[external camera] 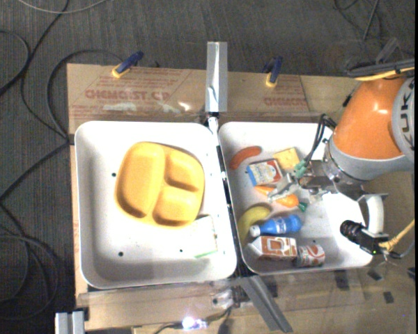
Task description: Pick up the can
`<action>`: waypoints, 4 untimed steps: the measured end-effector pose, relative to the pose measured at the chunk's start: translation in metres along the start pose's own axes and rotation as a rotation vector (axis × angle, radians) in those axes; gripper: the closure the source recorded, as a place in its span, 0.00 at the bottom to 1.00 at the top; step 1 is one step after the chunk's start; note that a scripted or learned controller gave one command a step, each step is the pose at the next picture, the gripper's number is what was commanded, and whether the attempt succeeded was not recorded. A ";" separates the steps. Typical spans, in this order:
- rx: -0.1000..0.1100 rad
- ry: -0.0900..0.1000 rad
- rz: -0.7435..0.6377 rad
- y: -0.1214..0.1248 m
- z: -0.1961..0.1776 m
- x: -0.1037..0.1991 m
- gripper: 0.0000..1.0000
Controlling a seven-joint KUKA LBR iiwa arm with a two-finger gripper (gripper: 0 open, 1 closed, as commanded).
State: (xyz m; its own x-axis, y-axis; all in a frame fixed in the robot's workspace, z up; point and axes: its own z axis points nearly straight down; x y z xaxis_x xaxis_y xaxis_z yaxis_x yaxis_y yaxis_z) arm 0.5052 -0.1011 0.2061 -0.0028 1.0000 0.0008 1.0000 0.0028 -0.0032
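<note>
In the camera view, the gripper (pixel 290 184) hangs over the right white bin (pixel 348 256), above an orange fruit (pixel 288 202); whether it is open or closed cannot be told. The small red-and-silver metal can (pixel 311 255) lies at its 5 o'clock, beside a brown carton (pixel 277 247).

You are viewing an evenly lit scene with light falling from above. The two white bins (pixel 90 207) appear bright, close to washed out, and the yellow tray (pixel 160 184) shows soft shading in its compartments. A small glare spot sits at the bottom centre of the frame. Floor areas at the upper corners are dim. Fine detail is soft and slightly grainy throughout.
</note>
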 end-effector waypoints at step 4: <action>-0.001 -0.001 0.085 -0.021 -0.011 -0.064 1.00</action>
State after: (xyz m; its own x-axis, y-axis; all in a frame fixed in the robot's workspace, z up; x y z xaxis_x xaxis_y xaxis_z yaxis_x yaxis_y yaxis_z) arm 0.4841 -0.1651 0.2168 0.0820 0.9966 -0.0007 0.9966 -0.0820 -0.0017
